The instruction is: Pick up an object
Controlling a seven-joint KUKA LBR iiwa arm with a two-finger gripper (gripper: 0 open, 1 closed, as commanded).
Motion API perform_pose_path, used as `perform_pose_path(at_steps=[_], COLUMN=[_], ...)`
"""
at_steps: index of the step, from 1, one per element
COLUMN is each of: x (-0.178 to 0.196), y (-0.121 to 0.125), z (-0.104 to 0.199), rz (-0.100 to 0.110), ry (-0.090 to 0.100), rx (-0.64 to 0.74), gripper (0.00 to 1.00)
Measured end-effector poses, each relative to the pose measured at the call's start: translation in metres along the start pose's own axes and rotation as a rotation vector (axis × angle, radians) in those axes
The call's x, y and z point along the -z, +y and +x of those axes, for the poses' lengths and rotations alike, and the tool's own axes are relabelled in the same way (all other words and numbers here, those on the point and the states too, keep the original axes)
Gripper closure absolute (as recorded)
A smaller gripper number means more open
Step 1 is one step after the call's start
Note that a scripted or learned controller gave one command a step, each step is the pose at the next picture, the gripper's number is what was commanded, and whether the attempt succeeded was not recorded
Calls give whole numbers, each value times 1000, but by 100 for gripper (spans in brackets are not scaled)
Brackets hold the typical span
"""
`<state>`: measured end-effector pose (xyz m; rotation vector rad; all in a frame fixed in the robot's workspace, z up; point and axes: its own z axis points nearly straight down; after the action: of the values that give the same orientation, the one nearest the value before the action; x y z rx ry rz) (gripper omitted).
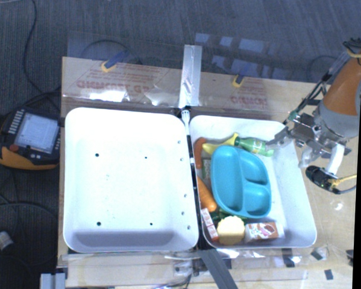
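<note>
Dark grey carpet floor (145, 18) all around, ribbed in texture. Thin white cable (32, 9) looping across its upper left. Pale wooden desk (255, 93) in the middle, a clear plastic sheet (126, 83) taped over its back part with blue and yellow tape. On the floor at left, an orange-edged handheld pendant (30, 138) with a lit grey screen, trailing a black cable (9, 195). Even, soft light, no hard shadows.

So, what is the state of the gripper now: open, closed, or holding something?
Gripper: cannot be told; it sits at the right edge of the right bin, with nothing visibly held.
</note>
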<state>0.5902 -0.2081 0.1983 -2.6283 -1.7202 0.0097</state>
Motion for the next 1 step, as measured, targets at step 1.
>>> perform_pose_path(at_steps=[1], x=[7], y=[0], z=[1], rz=[3], ry=[-3], rx=[3], gripper=[100])
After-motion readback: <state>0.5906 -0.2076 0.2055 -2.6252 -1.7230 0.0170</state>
